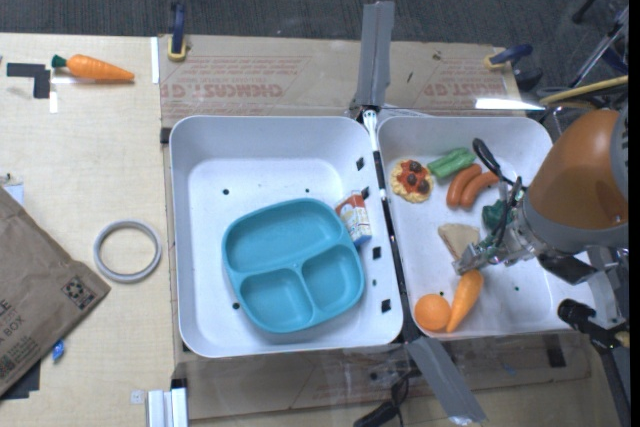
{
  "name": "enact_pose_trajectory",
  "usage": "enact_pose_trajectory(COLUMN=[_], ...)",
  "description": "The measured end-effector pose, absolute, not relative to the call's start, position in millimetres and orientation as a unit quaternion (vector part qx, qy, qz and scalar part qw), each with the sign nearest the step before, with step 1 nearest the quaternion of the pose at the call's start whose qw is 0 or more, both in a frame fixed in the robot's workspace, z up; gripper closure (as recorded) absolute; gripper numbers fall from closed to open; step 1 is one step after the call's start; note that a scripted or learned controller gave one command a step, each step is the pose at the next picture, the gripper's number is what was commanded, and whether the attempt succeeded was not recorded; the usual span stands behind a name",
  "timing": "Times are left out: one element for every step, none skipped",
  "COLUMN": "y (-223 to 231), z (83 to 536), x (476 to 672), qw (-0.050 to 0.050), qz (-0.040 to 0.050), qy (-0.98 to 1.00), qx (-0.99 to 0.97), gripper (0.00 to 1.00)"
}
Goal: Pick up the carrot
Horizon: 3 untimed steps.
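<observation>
Where right bin's front floor meets view: carrot, orange, tapered, smooth, toy-like; long axis slanted, thin tip toward front beside orange ball, thick end up at claw. Claw directly above thick end, touching or nearly; opening state cannot tell, metal parts overlap. Grasp not confirmed. Behind: tan wedge, sausage, green piece, small pizza. Far left on counter: second carrot, well apart from arm.
</observation>
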<state>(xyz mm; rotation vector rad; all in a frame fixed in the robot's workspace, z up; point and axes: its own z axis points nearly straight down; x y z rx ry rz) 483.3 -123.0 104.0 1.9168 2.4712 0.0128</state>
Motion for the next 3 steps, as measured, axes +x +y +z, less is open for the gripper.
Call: enact_pose_trajectory(y=[-58.3, -58.4, -99.1], z=[190.9, 190.9, 93.8], x=[478.2, 478.1, 503.5], qw=[0.0, 0.0, 0.0], qz=[-0.0008, -0.0008, -0.0007], qy=[0.706, 0.706, 0.766], qx=[0.708, 0.708, 0.643], gripper=[1.0, 0.0, 0.0])
